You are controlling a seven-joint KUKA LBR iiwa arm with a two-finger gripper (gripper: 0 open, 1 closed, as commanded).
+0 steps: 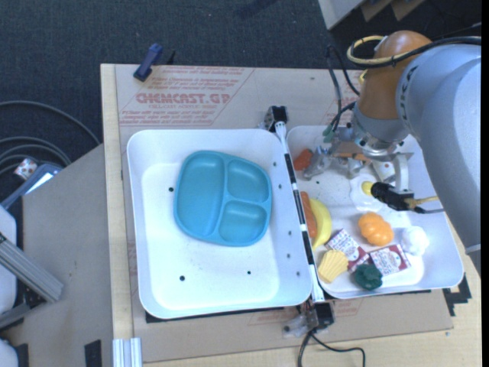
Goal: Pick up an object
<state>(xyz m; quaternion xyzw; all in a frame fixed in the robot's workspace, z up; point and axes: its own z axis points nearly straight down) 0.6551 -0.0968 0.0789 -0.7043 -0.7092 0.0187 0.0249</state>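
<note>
Nearest the camera, the right bin [451, 270] holds a cluster of small items along its front edge: a green piece [367, 277], a yellow ridged piece [332, 265] and two red-and-white packets [388, 259]. Just behind them lie an orange fruit [375, 228] and, against the divider between the bins, a banana [322, 222]. A fried-egg piece [364, 191] sits further back, near the middle of the bin.

The left bin [153, 228] carries one item — a blue three-compartment plate [223, 198], lying flat.

At the far end of the right bin the hand [337, 157] is lowered over the bin floor, beside a small red-orange item [303, 159] — whether it is spread or closed cannot be told, and nothing is seen gripped in it. The grey arm [447, 105] enters from the right.

Beyond the bins, the desk [191, 98] bears a printed board and a blue clip [147, 61]
</note>
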